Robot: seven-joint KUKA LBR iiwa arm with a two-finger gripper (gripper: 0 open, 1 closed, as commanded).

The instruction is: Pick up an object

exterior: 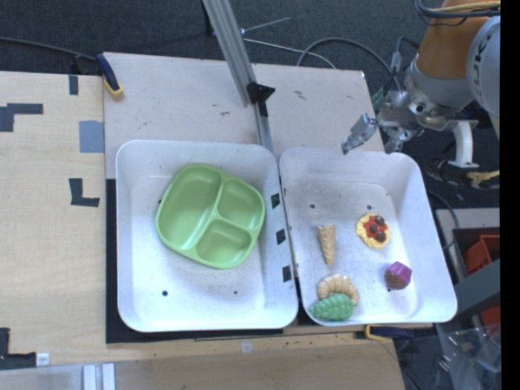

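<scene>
My gripper (375, 135) hangs over the far edge of the right bin (422, 193), its two fingers spread apart with nothing between them. In that bin lie an ice-cream cone (327, 242), a small round pizza toy (373, 230), a purple object (397, 275), a tan croissant-like piece (337, 284) and a green knobbly piece (334, 307). All of them rest well below and in front of the gripper.
The left bin (130, 242) holds a green divided plate (211, 215). A metal pole (236, 47) slants over the back of the bench above the bins' shared wall. Cables run behind the bench at the top.
</scene>
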